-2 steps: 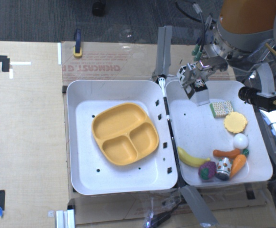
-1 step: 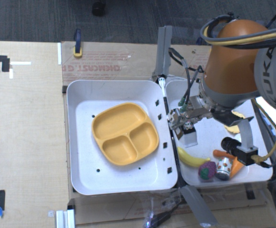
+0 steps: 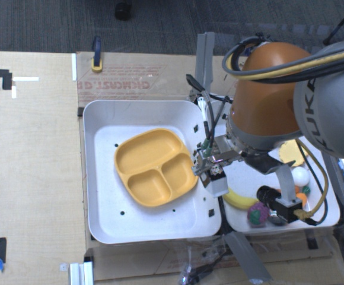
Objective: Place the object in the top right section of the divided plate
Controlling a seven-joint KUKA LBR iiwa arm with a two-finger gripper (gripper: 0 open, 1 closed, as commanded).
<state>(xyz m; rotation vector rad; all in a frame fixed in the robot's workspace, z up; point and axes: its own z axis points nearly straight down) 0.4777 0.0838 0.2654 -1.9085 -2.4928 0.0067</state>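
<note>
Yellow plate (image 3: 154, 168): the divided plate I am aiming for sits tilted in the left bin (image 3: 101, 159), a little right of the bin's middle, one large section and two smaller ones, nothing in any of them as far as I can see.
Gripper (image 3: 210, 171): I see it low over the inner edge of the left bin, just beside the plate's right rim; whether its claw is apart or together I cannot tell, the wrist hardware covers it.
Arm (image 3: 273, 94): grey with the orange band, it looms over the right bin (image 3: 332, 218) and hides much of it.
Banana (image 3: 241, 200): lies in the right bin, near the dividing wall.
Ball (image 3: 256, 215): purple and green, just beside the banana's end.
White egg shape (image 3: 301, 176): further right, partly behind cables.
Bench: brown cardboard (image 3: 136, 76) shows behind the bins.
</note>
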